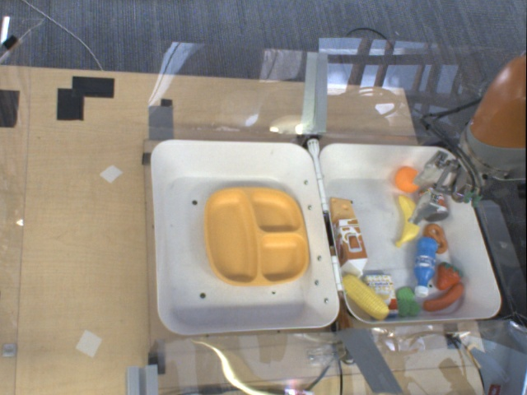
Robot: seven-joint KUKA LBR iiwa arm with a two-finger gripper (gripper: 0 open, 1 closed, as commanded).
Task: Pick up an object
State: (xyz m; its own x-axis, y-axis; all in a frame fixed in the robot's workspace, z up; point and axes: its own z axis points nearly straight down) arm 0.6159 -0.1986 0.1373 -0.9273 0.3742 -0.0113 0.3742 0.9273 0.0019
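Observation:
My gripper point(422, 192) hangs over the right part of the right bin point(372, 179), with the orange band of the arm behind it at the frame's right edge. Its two fingers stand apart, one near the orange ball point(404, 179) and the other by the yellow banana point(405, 220), and nothing is between them. Just below it lie a red ring-shaped toy point(436, 239) and a blue bottle point(426, 262).
Along the right bin's front lie a corn cob point(365, 295), a green toy point(408, 300), a red sausage-like toy point(445, 293) and a small card point(379, 282). A brown packet point(349, 237) lies by the divider. The left bin point(177, 220) holds a yellow divided plate point(257, 235).

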